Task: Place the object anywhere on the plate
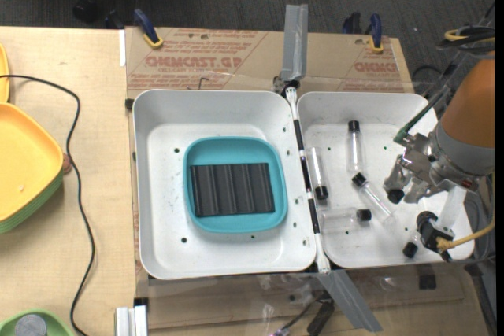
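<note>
In the camera view from above, my claw (pixel 400 186) hangs low over the right bin (pixel 378 118), near its right side. I cannot tell if the claw is apart or together, because my own wrist covers it. I see nothing clearly clamped in it.

I judge that the thing to move is the slanted tube (pixel 372 196), which is clear with a black cap. It lies on the floor of the right bin, just beside the claw, on the side toward the left bin (pixel 157 169). Its long axis runs slantwise: the cap end points up and left, and the other end points down and right, toward my claw.

Three more tubes lie in the same bin. The second tube (pixel 353 147) lies higher in the picture, almost straight up and down. The third tube (pixel 316 173) lies along the wall next to the left bin. The fourth tube (pixel 342 221) lies lower and almost crosswise, and it is faint.

The plate (pixel 236 147) is teal and sits in the middle of the left bin, well apart from my claw. It holds a dark ribbed mat (pixel 232 189) and no tube. So I think the grasp is not yet done, and the carry must then go left across the wall between the bins.
</note>
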